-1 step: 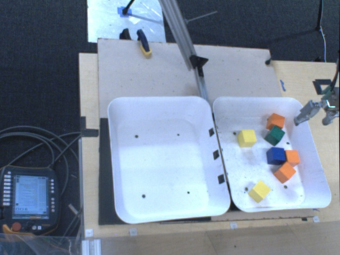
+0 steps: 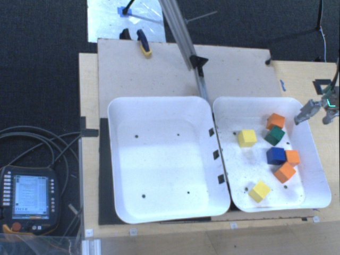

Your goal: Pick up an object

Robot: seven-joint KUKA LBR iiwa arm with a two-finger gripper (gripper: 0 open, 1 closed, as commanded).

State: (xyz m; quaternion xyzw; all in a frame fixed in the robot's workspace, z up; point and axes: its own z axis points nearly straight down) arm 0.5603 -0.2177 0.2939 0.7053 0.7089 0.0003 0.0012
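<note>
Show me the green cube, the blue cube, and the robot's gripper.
green cube [image 2: 275,136], camera view, on its top face.
blue cube [image 2: 275,155], camera view, on its top face.
gripper [image 2: 307,113], camera view, at the grey fingertip end over the right bin's rim.

tool [image 2: 319,110] cut off at right edge

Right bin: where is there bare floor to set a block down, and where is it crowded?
In the right bin, the free patch is the left strip between the divider wall and the two yellow cubes. Crowded: the right side, where orange, green, blue and two more orange cubes cluster.
</note>
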